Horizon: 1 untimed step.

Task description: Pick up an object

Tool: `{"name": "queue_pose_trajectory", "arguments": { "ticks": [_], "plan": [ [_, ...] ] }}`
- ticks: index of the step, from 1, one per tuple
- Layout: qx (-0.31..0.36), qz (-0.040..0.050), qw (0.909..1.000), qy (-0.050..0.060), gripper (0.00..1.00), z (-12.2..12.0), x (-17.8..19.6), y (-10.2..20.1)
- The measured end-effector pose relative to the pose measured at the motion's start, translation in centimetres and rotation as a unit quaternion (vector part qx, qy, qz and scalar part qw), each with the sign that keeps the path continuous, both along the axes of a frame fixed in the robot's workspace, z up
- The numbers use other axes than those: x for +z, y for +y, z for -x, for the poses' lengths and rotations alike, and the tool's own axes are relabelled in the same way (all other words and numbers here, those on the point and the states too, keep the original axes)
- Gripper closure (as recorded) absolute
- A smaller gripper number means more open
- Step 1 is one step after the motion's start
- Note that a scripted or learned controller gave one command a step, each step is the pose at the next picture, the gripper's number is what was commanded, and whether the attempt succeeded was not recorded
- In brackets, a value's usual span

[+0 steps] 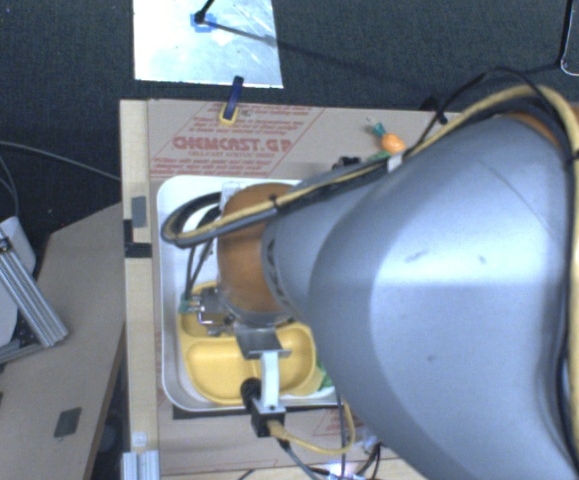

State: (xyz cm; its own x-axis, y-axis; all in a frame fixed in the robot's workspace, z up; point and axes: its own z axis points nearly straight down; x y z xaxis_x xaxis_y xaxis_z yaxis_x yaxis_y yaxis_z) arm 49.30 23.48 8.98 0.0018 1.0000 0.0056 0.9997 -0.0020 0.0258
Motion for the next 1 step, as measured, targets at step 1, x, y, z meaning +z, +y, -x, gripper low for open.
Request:
{"name": "queue_pose_trajectory", "arguments": {
  "ticks": [1],
  "plan": [
    [0.004, -0.0019, 1.0, 0.004, 1.0, 0.4, 21.2, 0.07]
  ]
}}
